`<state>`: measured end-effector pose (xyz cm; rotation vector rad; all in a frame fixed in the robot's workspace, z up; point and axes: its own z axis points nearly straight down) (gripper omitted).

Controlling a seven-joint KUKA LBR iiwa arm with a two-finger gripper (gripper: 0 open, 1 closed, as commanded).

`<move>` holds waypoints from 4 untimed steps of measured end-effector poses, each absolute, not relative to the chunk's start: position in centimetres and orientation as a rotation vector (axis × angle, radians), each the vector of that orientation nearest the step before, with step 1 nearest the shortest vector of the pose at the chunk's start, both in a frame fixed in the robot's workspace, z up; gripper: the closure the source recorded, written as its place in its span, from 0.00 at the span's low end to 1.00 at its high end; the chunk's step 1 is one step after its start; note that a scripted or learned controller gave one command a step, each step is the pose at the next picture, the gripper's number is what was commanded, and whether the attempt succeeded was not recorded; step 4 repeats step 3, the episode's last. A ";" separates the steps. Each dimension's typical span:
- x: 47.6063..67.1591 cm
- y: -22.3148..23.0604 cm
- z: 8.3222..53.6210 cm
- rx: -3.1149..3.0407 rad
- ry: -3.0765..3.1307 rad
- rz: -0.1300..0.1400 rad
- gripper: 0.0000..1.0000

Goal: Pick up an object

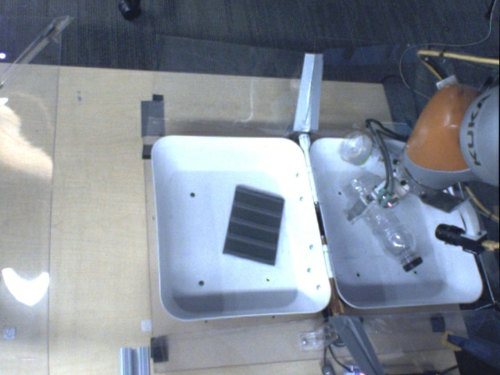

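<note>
We see the pincer (373,200) low in the right bin (461,287), beside a clear bottle (393,237) whose long axis runs toward the frame's lower right. Whether the pincer is apart or together we cannot tell; it seems to sit at the bottle's upper-left end.

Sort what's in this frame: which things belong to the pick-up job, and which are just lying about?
Job:
- dark ribbed block in the left bin
- clear plastic bottle, dark-capped, in the right bin
- clear round item at that bin's top edge
- claw over the right bin

Lying about:
- cables
- metal post behind the bins
</note>
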<state>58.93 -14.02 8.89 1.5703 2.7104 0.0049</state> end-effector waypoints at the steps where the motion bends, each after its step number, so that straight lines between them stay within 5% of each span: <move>1: 63.4 -13.8 8.6 1.722 2.659 -0.014 0.00; 2: 63.9 -13.6 9.8 1.703 2.653 -0.001 1.00; 3: 66.9 -4.7 18.7 1.656 2.662 0.008 1.00; 4: 66.9 -4.7 18.7 1.656 2.662 0.008 1.00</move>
